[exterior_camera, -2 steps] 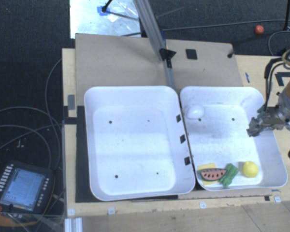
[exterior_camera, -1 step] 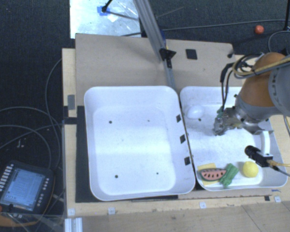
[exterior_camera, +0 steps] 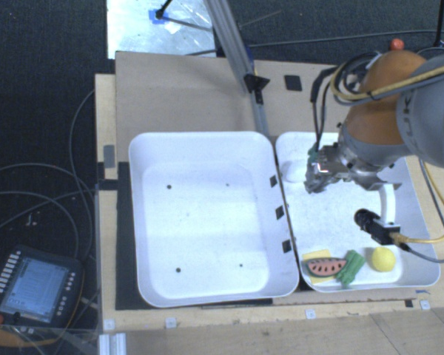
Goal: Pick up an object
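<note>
In the right bin [exterior_camera: 422, 276], three toy items lie along the near edge: a watermelon slice [exterior_camera: 325, 265], a green piece [exterior_camera: 351, 268] leaning against it, and a yellow lemon [exterior_camera: 383, 259]. My gripper [exterior_camera: 317, 174] hangs over the far left part of that bin, well above and behind these items. A small white object [exterior_camera: 291, 173] rests just left of the gripper near the bin wall. Nothing shows between the fingers.
The left bin [exterior_camera: 144, 198] stands beside the right one, sharing a divider with black clips [exterior_camera: 280, 212]. A slanted metal pole [exterior_camera: 237, 46] rises behind the bins. A black cable fitting [exterior_camera: 374, 224] on the arm hangs over the right bin.
</note>
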You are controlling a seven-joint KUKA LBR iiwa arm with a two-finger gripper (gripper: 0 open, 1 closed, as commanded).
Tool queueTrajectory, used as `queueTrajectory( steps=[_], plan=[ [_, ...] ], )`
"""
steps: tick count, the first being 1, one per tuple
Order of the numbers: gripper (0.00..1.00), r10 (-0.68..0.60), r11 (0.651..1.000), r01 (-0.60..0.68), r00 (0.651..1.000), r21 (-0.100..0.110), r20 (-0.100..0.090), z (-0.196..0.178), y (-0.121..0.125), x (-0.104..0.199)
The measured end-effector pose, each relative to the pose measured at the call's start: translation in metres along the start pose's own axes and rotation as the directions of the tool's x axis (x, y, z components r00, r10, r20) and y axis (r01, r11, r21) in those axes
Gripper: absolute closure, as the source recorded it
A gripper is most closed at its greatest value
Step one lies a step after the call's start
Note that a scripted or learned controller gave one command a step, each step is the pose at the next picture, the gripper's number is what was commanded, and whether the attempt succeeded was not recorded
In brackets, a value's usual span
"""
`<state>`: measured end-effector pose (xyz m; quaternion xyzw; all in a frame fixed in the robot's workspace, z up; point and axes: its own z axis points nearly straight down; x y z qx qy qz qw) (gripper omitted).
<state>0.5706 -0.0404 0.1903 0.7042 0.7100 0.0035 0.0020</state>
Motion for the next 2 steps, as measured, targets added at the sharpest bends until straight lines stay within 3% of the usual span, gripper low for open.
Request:
queueTrajectory(
  steps=[1, 2],
  plan=[
    [1.0, 0.002, 1.0, -0.002, 1.0, 0.004, 0.0, -0.034, -0.031, 0.055],
    [1.0, 0.007, 1.0, -0.007, 1.0, 0.004, 0.001, -0.069, -0.076, 0.063]
  ],
)
